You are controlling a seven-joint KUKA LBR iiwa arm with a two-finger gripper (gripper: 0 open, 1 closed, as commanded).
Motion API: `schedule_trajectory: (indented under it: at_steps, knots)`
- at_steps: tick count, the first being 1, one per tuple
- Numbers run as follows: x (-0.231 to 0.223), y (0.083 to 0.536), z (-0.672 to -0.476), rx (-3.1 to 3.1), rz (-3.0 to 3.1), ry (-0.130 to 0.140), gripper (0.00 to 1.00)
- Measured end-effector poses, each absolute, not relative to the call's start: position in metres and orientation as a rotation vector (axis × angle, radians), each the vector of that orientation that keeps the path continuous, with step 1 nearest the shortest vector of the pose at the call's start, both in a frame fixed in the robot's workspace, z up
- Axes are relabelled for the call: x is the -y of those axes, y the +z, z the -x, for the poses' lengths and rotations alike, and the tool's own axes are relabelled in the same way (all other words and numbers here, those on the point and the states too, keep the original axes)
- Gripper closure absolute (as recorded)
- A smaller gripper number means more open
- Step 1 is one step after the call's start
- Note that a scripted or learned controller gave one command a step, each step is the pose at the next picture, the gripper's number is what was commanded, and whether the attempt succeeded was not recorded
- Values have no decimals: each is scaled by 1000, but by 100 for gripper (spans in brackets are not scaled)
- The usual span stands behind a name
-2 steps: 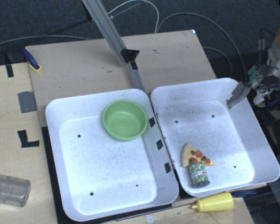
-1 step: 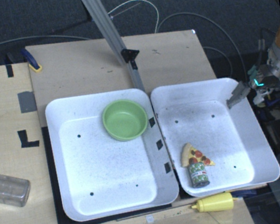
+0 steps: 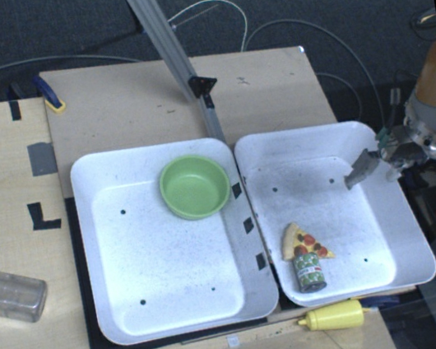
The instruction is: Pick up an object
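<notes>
In the left bin (image 3: 125, 311) a green bowl (image 3: 195, 185) sits upright near the back right corner. The right bin (image 3: 406, 245) holds a toy pizza slice (image 3: 302, 241) and, just in front of it, a small dark green bottle (image 3: 308, 270) lying against the front wall. My gripper (image 3: 360, 168) hangs over the right bin's far right side, near its rim, tilted toward the bin's middle. It is well apart from the pizza slice and the bottle, with nothing seen in it.
A yellow squeeze bottle (image 3: 336, 316) lies on the bench just outside the right bin's front edge. A clear plastic cylinder (image 3: 3, 292) rests at the far left. A slanted metal pole (image 3: 170, 44) meets the bins' back edge, and cables (image 3: 293, 31) run behind.
</notes>
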State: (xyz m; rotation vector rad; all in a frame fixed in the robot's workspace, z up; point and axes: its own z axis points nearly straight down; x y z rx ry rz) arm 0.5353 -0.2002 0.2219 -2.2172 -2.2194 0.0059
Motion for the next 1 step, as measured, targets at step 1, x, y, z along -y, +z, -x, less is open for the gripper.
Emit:
schedule_trajectory:
  at_steps: [1]
  knots:
    - [194,161,-528,2217,2215,7,0]
